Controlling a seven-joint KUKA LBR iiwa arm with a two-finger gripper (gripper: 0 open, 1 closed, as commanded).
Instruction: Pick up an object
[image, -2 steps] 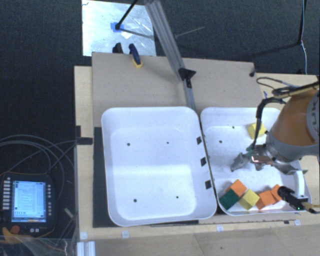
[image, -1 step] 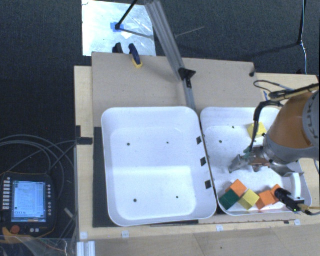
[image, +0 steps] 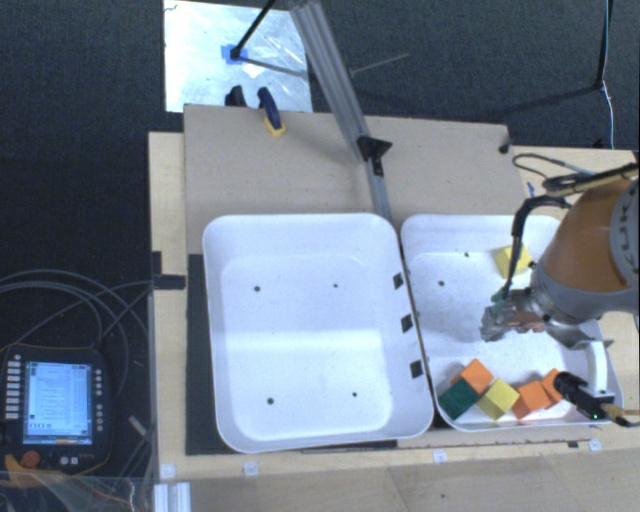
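Hovering in the right bin (image: 440, 262), the gripper (image: 497, 325) hides its grip state; no legible writing.

Left bin (image: 300, 240) floor offers unobstructed access. In the right bin (image: 440, 245), blocks (image: 497, 390) crowd the near wall.

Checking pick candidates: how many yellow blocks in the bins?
2. One yellow block sits in the right bin near its front edge, between the green block and an orange block. Another yellow block lies by the arm. The arm may hide more.
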